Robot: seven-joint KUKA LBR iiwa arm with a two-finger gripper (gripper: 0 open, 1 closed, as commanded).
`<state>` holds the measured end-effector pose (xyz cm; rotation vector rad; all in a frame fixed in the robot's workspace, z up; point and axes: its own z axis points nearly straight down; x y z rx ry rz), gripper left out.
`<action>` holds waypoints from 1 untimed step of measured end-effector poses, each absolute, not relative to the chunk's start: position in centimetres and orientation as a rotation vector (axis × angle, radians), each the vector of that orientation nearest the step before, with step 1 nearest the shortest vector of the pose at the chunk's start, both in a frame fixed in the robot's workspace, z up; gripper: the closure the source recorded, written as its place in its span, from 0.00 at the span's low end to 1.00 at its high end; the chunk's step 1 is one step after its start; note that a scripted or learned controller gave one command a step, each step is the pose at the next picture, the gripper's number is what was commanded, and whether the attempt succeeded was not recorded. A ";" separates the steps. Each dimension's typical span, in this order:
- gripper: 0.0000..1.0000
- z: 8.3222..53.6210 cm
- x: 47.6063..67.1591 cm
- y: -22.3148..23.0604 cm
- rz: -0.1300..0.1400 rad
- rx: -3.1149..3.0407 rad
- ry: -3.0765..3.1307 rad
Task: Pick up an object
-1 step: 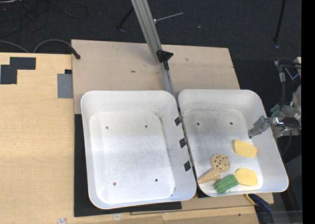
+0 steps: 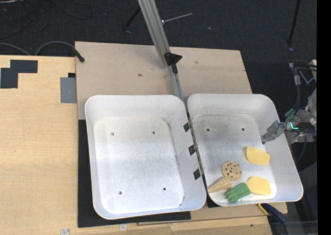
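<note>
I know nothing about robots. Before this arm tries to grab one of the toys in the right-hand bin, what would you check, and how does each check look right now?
1. Things to pick are present: ok. The right bin holds two yellow pieces, a cookie, a cone and a green piece.
2. Gripper over the right bin: ok, at its right rim.
3. Gripper above a toy: not ok, it is off to the side of them.
4. Fingers ready: cannot tell.
5. Toys apart enough: not ok for the cone and green piece, which touch.
</note>
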<state>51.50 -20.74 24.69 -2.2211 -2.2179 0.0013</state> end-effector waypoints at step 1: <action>0.00 20.3 51.2 -20.6 0.005 -2.217 -2.216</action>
